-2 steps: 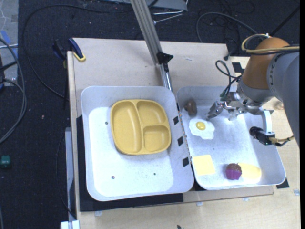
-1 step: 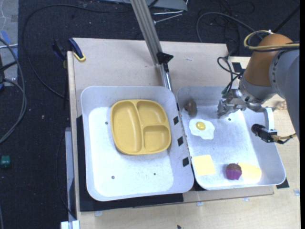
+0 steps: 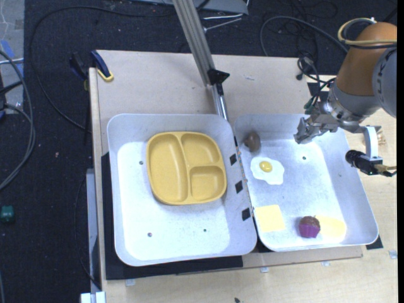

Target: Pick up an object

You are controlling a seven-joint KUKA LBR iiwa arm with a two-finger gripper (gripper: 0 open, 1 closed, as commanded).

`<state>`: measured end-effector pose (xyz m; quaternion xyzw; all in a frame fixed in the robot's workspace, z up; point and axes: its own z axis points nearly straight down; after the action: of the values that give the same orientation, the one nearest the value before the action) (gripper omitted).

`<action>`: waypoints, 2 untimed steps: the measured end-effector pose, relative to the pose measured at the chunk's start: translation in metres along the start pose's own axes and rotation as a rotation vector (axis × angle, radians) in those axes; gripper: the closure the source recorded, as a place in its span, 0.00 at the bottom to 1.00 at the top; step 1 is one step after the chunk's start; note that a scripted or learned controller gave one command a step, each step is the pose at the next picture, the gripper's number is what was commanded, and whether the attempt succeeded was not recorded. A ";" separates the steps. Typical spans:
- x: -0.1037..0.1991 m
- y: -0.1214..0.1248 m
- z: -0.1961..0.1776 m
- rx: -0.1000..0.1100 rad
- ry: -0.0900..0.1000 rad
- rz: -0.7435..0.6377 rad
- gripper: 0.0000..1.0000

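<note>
In the right bin (image 3: 353,188) lie a flat fried egg (image 3: 267,170), a brown lump (image 3: 252,141) too small to identify, a yellow cheese slice (image 3: 270,218), and a purple object (image 3: 308,226) partly covering a second yellow slice (image 3: 334,227). The gripper (image 3: 305,133) hovers over the bin's far edge; whether it is wide or narrow cannot be told. The left bin (image 3: 126,232) holds a glossy yellow divided plate (image 3: 187,168).

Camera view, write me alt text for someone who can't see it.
A grey arm's gripper hovers at the right white bin's far edge, above a toy fried egg, yellow cheese slice, purple lump and brown lump. The left bin holds a yellow divided plate.
</note>
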<state>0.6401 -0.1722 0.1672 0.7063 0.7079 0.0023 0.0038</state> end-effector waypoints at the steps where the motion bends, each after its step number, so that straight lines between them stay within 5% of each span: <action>1: 0.003 0.000 -0.064 -0.001 0.000 -0.001 1.00; 2: 0.003 0.002 -0.098 0.002 0.000 0.000 1.00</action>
<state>0.6408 -0.1687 0.2655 0.7062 0.7080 0.0016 0.0028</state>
